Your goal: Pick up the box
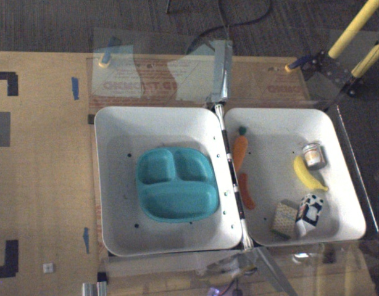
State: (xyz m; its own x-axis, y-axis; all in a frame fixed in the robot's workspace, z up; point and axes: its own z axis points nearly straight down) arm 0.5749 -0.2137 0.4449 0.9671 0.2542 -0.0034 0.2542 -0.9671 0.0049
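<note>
Teal tray (176,184) in the left bin (109,165); carrot (239,150), banana (307,176) (near a can (313,155)) in the right.

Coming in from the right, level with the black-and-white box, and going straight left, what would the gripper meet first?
Probably the right bin wall if low; above the rim, the black-and-white box, then the tan block beside it. The banana lies just off that line. Height is unclear.

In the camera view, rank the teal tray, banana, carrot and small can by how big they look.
Largest to smallest:
1. teal tray, by far
2. carrot and banana: they look about alike, so I won't rank them against each other
3. small can
</note>
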